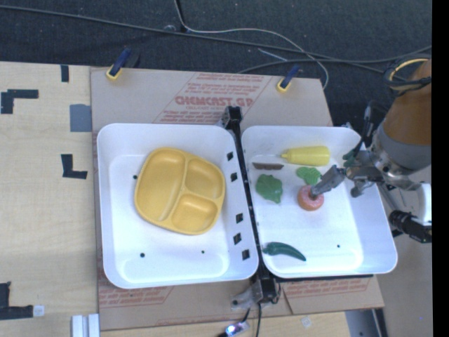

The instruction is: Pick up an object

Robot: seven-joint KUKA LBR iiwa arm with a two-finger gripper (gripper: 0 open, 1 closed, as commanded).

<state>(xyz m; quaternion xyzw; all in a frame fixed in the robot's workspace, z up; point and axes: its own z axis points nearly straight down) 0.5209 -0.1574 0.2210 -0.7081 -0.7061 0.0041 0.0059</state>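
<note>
The gripper [324, 185] reaches in over the right bin [351, 248] and hangs just above a small pink-red round toy [310, 199], perhaps a radish or tomato. A dark finger [330, 181] slants down to the toy's top, but I cannot tell whether the fingers are spread or pressed together, and nothing is visibly pinched. Close by lie a light green leafy piece [307, 175], a darker green broccoli-like piece [269, 187], a yellow corn cob [306, 155], a small brown strip [267, 166] and, nearer the front wall, a green chili pepper [284, 250]. The left bin [119, 251] holds a yellow divided plate [179, 190]. To do this well, I'd say the arm should centre over the round toy, straddle its widest part, descend straight, and avoid nudging the leafy piece just beside it.
</note>
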